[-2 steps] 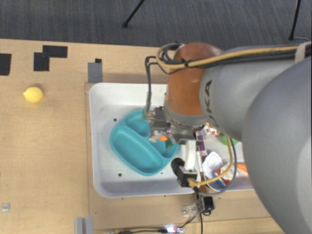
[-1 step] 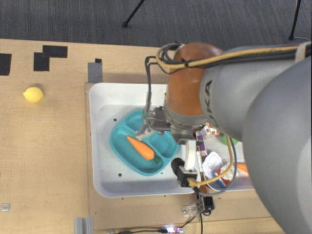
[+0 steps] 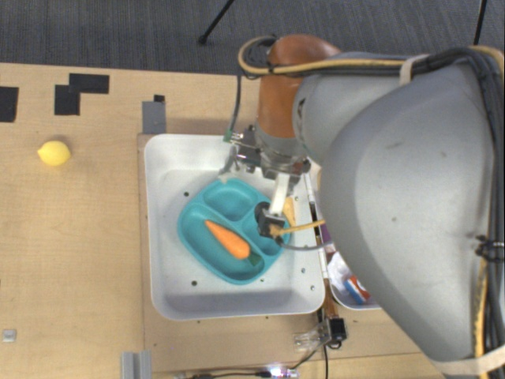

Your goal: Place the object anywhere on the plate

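Carrot (image 3: 228, 239) lies on the teal divided plate (image 3: 197, 229) in the white bin (image 3: 160, 212), so placing looks done; the end effector (image 3: 264, 164), grip state impossible to tell, hangs over the plate's right rim and next needs a clean lift away.

Layout of the bench. The plate (image 3: 197, 239) sits in the middle of the first bin (image 3: 170, 294). The carrot (image 3: 229, 240) lies on the plate, toward its 4 o'clock side, with its long axis running from 10 to 4 o'clock. A lemon (image 3: 54, 153) rests on the bench (image 3: 71, 259), well apart at the bin's 9 o'clock. The arm (image 3: 394, 148) enters from 3 o'clock, overhanging the plate's 1 o'clock edge and covering the second bin (image 3: 338, 300).
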